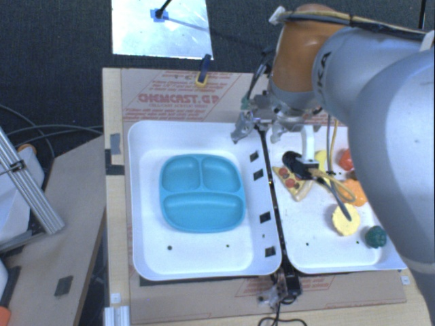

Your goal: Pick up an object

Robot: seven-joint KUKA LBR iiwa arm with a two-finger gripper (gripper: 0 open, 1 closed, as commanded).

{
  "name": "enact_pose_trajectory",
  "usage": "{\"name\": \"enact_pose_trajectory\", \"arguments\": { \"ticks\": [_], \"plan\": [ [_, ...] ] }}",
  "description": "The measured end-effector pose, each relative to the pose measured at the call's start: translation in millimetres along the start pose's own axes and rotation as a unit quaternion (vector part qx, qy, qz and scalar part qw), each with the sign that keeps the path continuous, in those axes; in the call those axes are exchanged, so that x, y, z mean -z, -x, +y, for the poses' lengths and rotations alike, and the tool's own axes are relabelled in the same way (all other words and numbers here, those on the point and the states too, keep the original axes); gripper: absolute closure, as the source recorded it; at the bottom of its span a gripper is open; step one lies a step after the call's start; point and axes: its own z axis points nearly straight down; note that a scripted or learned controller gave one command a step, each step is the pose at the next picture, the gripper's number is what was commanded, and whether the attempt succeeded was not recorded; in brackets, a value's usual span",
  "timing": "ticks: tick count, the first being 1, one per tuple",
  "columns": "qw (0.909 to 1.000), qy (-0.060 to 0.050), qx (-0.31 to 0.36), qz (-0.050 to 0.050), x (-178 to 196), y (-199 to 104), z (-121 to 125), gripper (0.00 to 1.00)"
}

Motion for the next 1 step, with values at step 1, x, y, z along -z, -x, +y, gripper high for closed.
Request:
{"name": "enact_pose_trajectory", "arguments": {
  "ticks": [1],
  "plan": [
    [1.0,-0.002,-0.002,0.0,-0.4,11.0,-55.8,0.0]
  ]
}}
